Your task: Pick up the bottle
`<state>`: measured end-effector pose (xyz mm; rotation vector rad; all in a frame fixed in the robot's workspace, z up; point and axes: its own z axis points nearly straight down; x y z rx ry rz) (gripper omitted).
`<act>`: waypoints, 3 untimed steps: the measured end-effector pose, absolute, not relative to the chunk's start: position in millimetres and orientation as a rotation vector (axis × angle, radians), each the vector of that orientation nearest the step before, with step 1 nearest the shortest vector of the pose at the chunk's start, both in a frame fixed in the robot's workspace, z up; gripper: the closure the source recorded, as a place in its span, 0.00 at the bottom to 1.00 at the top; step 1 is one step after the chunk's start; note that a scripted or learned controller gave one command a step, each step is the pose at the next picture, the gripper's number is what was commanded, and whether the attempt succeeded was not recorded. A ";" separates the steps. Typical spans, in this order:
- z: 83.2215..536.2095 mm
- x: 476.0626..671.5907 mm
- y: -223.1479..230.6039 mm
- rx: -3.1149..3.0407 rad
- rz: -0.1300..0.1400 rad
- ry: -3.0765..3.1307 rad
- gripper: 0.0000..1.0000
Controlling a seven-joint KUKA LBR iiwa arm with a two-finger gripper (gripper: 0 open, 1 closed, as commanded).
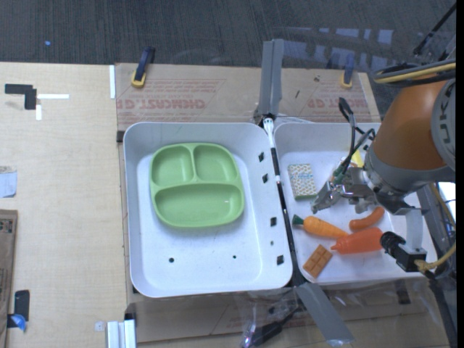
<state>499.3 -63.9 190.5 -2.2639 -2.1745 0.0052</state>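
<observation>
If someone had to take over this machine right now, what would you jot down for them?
Tool: low over the right bin, above the toys; whether it is open or shut cannot be told. Nothing is seen held in it.
Bottle: orange with a black cap, lying on its side near the right bin's front, beside the toy carrot.
Also in that bin: a sponge, a cracker-like block and an orange sausage-shaped toy.
Left bin: holds a green divided plate.
Done: nothing yet. Left: grasp the bottle and lift it.
</observation>
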 end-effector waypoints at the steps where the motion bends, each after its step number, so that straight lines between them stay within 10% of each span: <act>1: 251.4 566.4 -129.0 -2.509 0.004 -1.892 0.00; 3: 112.9 476.7 -116.7 -2.122 0.003 -2.314 0.00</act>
